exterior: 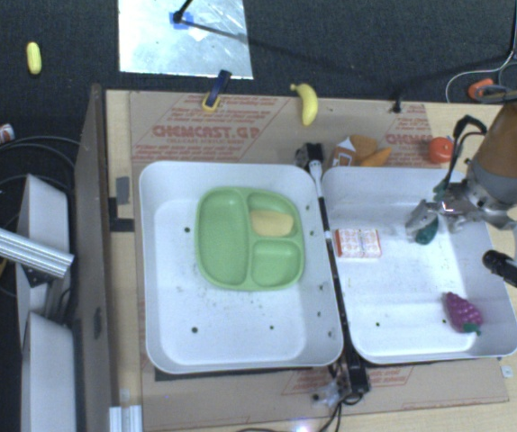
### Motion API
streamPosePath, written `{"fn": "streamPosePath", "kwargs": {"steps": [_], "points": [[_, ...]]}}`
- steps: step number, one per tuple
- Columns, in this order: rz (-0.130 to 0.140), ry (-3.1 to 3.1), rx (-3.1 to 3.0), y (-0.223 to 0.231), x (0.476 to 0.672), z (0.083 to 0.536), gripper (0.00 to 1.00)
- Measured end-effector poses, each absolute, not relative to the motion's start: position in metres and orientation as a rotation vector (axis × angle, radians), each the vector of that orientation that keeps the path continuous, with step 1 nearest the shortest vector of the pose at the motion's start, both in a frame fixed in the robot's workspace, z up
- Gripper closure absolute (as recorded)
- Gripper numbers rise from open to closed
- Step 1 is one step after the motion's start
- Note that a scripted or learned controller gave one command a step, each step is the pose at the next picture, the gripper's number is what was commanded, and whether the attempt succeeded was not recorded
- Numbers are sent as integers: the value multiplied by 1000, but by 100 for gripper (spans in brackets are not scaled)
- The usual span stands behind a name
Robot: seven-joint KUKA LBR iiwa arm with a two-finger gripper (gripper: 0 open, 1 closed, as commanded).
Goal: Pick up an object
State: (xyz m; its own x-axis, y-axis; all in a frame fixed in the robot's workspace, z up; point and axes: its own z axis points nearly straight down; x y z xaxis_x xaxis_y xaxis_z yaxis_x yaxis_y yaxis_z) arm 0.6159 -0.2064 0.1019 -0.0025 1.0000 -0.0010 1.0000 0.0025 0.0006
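A single fixed camera looked down from above the worktop (pixel 267 120) at a slant, far enough off to take in both white bins, the left bin (pixel 164 268) and the right bin (pixel 493 318), side by side across the middle of the picture. The worktop's far edge lay toward the top of the frame, with dark floor (pixel 51 7) beyond it and to the left. The arm (pixel 511 156) entered from the right edge.

The bench (pixel 240 124) — topped with printed brown cardboard — bears two white bins side by side, the right bin (pixel 403 331) beneath the gripper (pixel 431 216) and the left bin (pixel 168 331) well off to its left, a banana (pixel 307 103) lying on the cardboard beyond them.
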Motion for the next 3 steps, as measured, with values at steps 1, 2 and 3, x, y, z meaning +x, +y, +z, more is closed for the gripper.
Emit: {"fn": "streamPosePath", "kwargs": {"steps": [1,2,3], "points": [[1,2224,2214,-206,619,85,0],[4,2224,2210,-206,620,96,100],[2,2228,2215,-154,599,148,100]]}}
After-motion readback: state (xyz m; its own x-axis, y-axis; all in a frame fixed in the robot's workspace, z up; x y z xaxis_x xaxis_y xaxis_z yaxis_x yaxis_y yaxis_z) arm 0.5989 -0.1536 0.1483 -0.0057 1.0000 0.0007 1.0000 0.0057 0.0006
